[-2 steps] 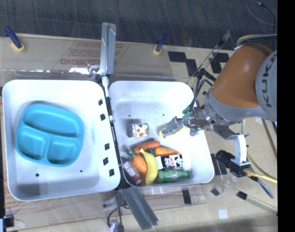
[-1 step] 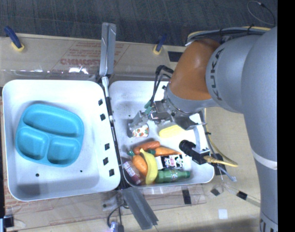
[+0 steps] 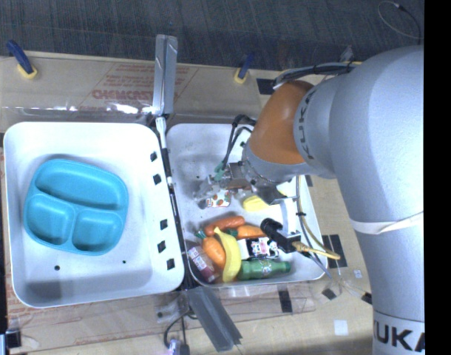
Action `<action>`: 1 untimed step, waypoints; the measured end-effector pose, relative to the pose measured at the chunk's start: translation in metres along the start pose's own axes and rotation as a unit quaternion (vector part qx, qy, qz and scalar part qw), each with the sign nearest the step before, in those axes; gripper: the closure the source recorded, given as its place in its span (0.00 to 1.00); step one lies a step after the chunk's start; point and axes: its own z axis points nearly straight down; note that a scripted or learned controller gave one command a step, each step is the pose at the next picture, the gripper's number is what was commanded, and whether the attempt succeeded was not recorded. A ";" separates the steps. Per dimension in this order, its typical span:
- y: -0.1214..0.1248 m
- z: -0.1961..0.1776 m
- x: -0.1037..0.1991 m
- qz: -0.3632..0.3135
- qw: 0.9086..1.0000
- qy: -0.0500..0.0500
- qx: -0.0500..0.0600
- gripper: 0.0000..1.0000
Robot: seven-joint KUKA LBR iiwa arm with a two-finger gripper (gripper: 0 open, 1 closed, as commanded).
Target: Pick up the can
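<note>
Grey arm (orange-banded) looms over the right bin — pincer state: cannot tell.

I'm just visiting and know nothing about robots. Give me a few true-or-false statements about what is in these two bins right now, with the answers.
1. A blue divided tray lies in the left bin. True.
2. The banana lies in the left bin. False: it lies in the right bin, among the toy food near its front edge.
3. The arm reaches over the right bin. True.
4. A green bottle lies on its side near the front of the right bin. True.
5. The carrot sits on the blue tray. False: it lies in the right bin, just behind the banana.
</note>
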 end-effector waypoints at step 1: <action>0.001 -0.010 0.001 -0.003 1.000 0.000 0.000 1.00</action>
